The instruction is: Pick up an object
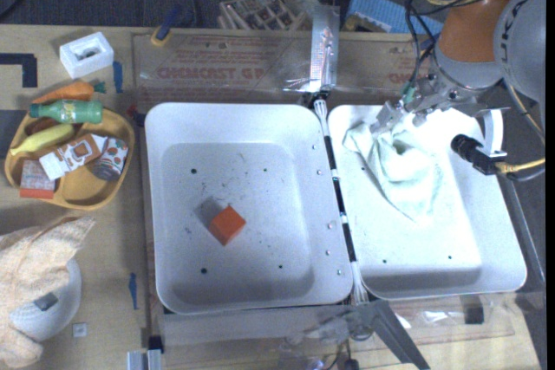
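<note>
— Where are you?

— Over the right bin [486,273], gripper [406,110] low at the cloth's [403,165] upper edge. The cloth lies crumpled there, so a raised fold is the easiest thing to catch.

— Got it?

— Hard to say. From this angle the tips blur into the fabric; I cannot tell whether they are spread or pinching.

— Anything else?

— An orange block [228,225] in the left bin [173,134], well apart.

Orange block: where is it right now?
The orange block lies in the left bin, near its middle, far from the gripper over the pale cloth.
</note>
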`<state>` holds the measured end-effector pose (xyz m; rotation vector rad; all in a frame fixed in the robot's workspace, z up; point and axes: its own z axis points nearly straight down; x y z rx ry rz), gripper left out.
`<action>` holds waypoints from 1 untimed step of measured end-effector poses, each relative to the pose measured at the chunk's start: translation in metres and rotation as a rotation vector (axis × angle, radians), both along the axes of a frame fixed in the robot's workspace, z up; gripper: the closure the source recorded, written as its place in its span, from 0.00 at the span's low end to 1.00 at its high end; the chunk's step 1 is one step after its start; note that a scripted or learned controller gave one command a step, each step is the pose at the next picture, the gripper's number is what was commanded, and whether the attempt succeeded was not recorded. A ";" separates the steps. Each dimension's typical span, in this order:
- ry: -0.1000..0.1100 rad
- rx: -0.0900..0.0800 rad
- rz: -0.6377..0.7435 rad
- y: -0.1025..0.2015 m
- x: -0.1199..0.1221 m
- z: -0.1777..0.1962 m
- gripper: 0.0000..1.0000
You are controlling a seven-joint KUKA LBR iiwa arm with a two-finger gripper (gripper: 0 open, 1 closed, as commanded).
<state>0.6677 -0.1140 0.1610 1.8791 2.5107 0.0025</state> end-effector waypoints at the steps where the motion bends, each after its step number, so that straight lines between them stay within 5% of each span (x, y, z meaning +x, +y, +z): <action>1: -0.003 0.000 0.105 -0.005 -0.040 -0.073 0.00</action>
